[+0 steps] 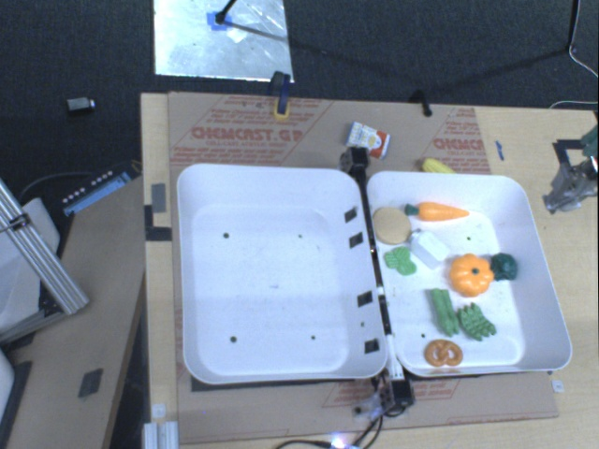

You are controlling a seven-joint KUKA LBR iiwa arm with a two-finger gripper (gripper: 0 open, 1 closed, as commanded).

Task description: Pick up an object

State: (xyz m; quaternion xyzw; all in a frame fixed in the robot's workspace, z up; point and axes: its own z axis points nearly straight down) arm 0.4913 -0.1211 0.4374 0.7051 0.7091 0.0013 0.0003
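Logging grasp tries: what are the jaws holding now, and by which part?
Nothing. The gripper hangs outside the right bin, nothing between its jaws.

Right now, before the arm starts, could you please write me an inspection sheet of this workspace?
Surface: wooden bench bearing a left bin and a right bin side by side.
Job's things: in the right bin, a carrot, a tan disc, a white block, a pumpkin, a dark green piece, a leafy green piece, two green vegetables and a pretzel.
Clutter: a yellow item and a small red-and-white item on the bench behind the bins.
Grippers: the gripper at the right edge, outside the bins, holding nothing.
Cables: a black cable across the dark floor.
Surroundings: a shiny metal sheet on the floor.
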